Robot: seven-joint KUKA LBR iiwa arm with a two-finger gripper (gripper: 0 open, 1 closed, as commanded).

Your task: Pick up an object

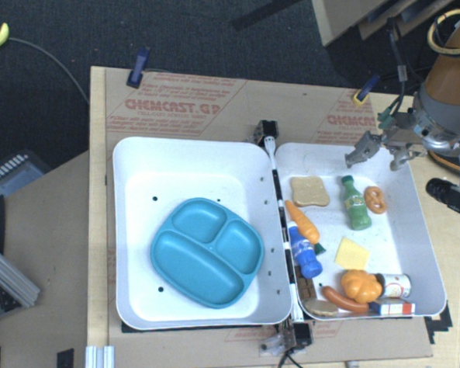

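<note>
The gripper [381,152] hangs over the far edge of the right bin [430,254], its two fingers spread apart with nothing between them; one fingertip sits to the left near the bin's far rim and the other to the right, both above bare white floor. The arm [451,80], grey with an orange band, comes in from the far right corner. In the right bin, a slice of bread [310,191] lies far left, with a green bottle [355,202] just to its right, lying roughly along the near-far line, and a pretzel [375,199] touching or almost touching the bottle's right side. These three are the things nearest the gripper, yet all are apart from it. A carrot [301,221] lies slantwise along the bin's left wall, and a blue bottle [306,255] lies just near of it, close to the same wall. A yellow cheese slice [353,254] rests near the middle. Nearer still, an orange pepper [360,285] sits on a sausage [345,299], with a white tube [396,286] just right of the pepper and a marker [393,308] along the near rim. The left bin [127,212] holds a blue divided plate [206,252], lying flat at its centre. Both bins sit on a cardboard sheet [177,98] with red print.
</note>
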